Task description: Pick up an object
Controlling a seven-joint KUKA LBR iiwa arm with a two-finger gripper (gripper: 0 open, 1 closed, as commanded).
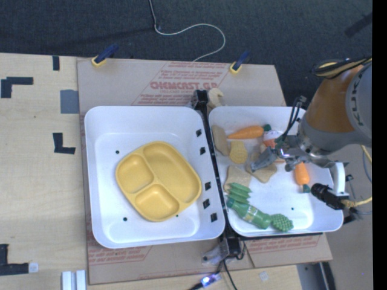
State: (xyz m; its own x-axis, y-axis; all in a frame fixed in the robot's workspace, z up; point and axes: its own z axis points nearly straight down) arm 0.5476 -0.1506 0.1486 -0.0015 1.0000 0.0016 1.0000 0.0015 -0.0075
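Arm: I see the grey arm [338, 119] reaching in from the right, over the right bin [320, 225].
Gripper: my gripper [266, 159] sits low in the right bin, above a tan cracker-like piece [264, 174]; I cannot tell how it stands, or whether anything is held.
Right bin contents: a long carrot [245, 132] near the back, a small orange piece [301, 174] just right of the gripper, tan and yellow food pieces [237, 153] left of it, a green leafy piece [238, 191] and a green cob-like toy [266, 220] near the front.
Left bin: I see a yellow divided plate [158, 180] lying flat in the left bin [103, 125].
Bench: cardboard sheet [175, 80] under both bins.
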